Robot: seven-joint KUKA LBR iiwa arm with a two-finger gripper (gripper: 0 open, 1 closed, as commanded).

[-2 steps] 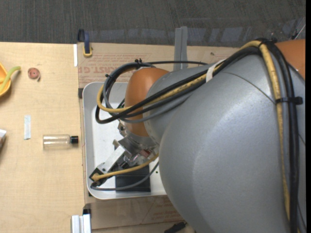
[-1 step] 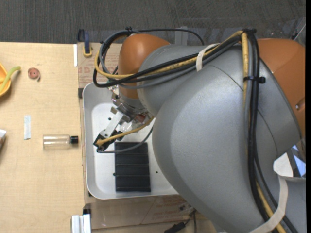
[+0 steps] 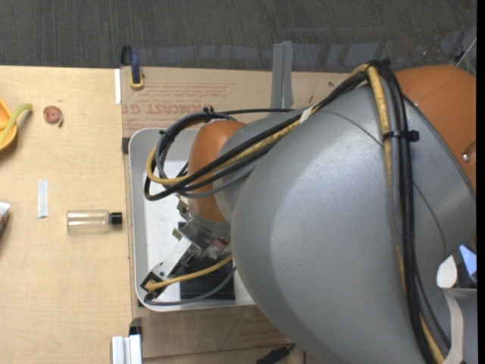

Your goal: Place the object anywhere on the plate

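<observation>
Arm: the big grey arm comes in from the right and covers most of the right side. It has an orange part near the top right.
Cables: black and yellow cables run along the arm and loop over the bin.
Bin: a white bin sits in the middle. The arm hides a lot of it.
Gripper: the gripper is down low inside the white bin, under a round orange piece of the wrist.
Gripper open or closed: I cannot tell. The wrist and the cables are in the way.
Thing to move: I cannot tell which thing it is. A dark shape lies in the bin just below the gripper, near the bin's front edge, but it is too hidden to name.
Bench: the light wooden bench is on the left of the bin.
Bottle: a clear little bottle with a black cap lies on its side on the bench, just beside the bin.
Small bits: a small round reddish thing and a yellow thing are far to the left. A small white strip lies near the bottle.
</observation>
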